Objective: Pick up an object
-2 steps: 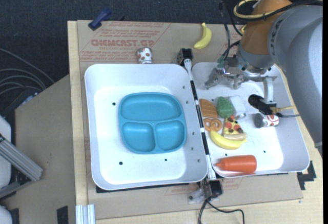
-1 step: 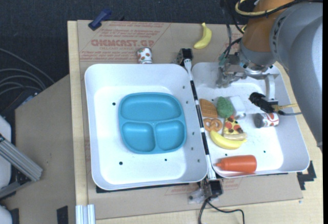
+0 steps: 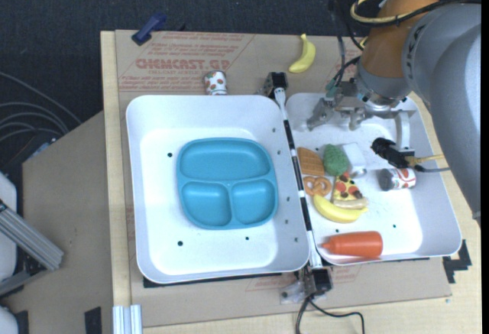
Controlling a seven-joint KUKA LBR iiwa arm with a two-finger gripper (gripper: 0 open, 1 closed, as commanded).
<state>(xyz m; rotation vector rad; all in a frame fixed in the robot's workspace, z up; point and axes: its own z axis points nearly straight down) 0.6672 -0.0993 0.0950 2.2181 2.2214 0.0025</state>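
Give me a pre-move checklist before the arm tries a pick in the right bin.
1. Gripper above right bin, at its far end: ok.
2. Gripper holding a thing: cannot tell.
3. Items to pick in the bin, broccoli, banana, red cylinder: ok.
4. Gripper over an item: not ok, the items lie nearer the camera.
5. Items spaced for a clean grasp: not ok, broccoli, banana and pizza slice are bunched.
6. Blue tray in left bin, out of the way: ok.

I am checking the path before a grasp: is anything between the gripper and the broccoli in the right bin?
Nothing visible. The gripper is over the far end of the right bin, and bare white floor separates it from the broccoli, which lies among toy foods.
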